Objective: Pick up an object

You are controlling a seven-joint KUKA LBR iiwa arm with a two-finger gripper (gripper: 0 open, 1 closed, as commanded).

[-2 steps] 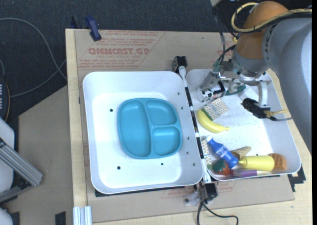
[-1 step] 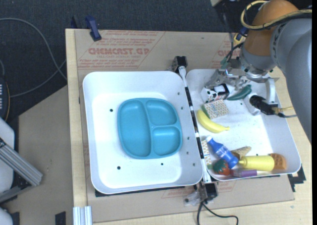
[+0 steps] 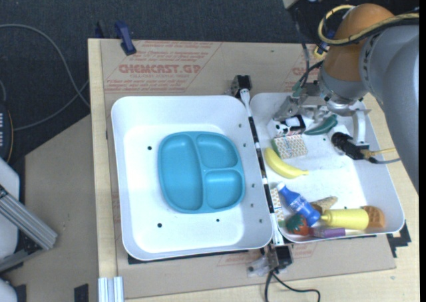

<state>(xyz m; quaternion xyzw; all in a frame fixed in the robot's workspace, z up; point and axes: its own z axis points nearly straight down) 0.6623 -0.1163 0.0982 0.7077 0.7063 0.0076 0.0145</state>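
Observation:
My gripper (image 3: 305,112) hangs low over the far end of the right bin (image 3: 379,184), below the orange band of the arm. Just left of it lies a small black-and-white toy (image 3: 287,125). A teal curved piece (image 3: 325,126) sits right under the wrist; whether it is held cannot be told. A speckled square pad (image 3: 291,146) and a banana (image 3: 283,164) lie nearer the front. At the bin's near end are a blue bottle (image 3: 301,205), a yellow bottle (image 3: 343,217) and a brown lump (image 3: 376,215).
The left bin (image 3: 133,128) holds a blue divided plate (image 3: 200,171). A black rail (image 3: 256,154) separates the two bins. The arm's grey body covers the right bin's far right corner. Bare white floor shows in the right bin's middle right.

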